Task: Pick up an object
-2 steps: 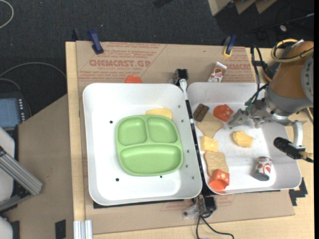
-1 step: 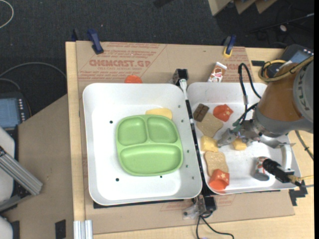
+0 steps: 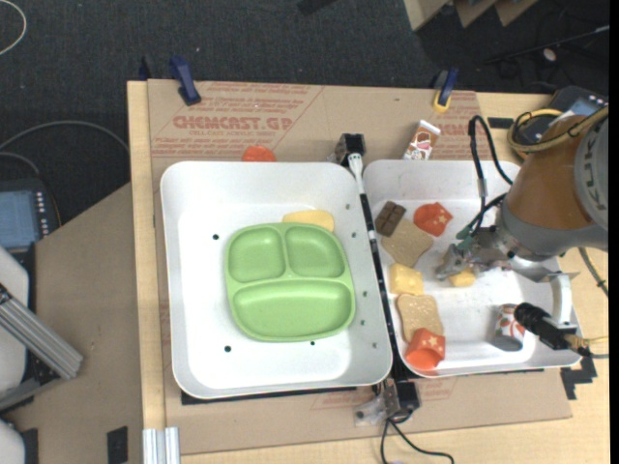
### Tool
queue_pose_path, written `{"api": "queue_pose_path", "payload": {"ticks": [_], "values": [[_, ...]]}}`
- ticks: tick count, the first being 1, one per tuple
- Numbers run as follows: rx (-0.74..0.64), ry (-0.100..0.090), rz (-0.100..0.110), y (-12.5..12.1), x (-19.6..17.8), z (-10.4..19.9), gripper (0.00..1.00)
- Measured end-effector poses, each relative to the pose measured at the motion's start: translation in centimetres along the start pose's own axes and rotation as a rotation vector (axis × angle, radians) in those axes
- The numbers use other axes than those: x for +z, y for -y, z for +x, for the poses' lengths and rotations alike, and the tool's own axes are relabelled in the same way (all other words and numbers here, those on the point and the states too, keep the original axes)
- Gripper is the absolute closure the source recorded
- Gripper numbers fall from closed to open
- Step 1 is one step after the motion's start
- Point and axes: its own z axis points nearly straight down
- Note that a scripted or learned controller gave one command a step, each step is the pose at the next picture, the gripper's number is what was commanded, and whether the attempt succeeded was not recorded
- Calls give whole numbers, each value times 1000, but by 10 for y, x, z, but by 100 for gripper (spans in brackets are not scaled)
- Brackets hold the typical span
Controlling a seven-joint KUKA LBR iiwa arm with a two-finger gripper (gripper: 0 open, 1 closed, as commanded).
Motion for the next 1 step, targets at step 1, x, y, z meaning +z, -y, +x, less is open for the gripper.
{"api": "queue_pose_path", "payload": {"ticks": [1], "values": [[-10,-1,-10,-20,-121,93,100]]}}
